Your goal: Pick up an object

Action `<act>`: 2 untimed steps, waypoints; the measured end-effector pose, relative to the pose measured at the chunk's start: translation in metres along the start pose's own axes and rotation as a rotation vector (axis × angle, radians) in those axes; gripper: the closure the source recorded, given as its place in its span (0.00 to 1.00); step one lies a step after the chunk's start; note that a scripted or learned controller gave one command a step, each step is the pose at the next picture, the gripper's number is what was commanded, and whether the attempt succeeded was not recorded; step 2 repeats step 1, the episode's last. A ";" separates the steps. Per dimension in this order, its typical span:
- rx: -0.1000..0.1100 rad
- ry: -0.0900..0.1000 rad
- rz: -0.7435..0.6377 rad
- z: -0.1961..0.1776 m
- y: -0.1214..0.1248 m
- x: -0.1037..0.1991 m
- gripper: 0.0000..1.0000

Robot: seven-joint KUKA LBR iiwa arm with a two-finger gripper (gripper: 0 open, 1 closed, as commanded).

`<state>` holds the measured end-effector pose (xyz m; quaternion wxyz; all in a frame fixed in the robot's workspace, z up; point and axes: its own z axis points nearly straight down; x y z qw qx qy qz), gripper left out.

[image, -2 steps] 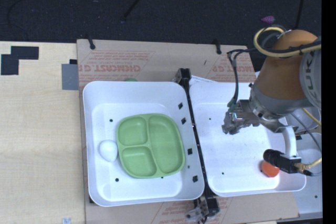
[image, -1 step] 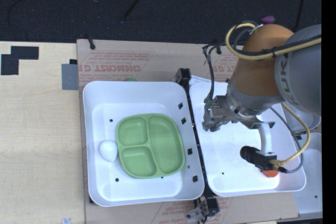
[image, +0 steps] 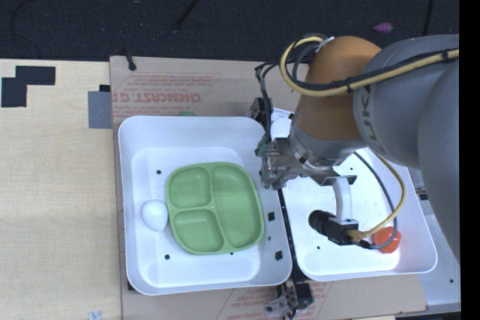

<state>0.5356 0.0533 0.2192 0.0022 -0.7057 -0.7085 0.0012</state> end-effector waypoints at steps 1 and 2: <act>0.001 0.000 -0.001 0.002 -0.012 0.058 1.00; 0.001 0.000 -0.001 0.002 -0.012 0.058 1.00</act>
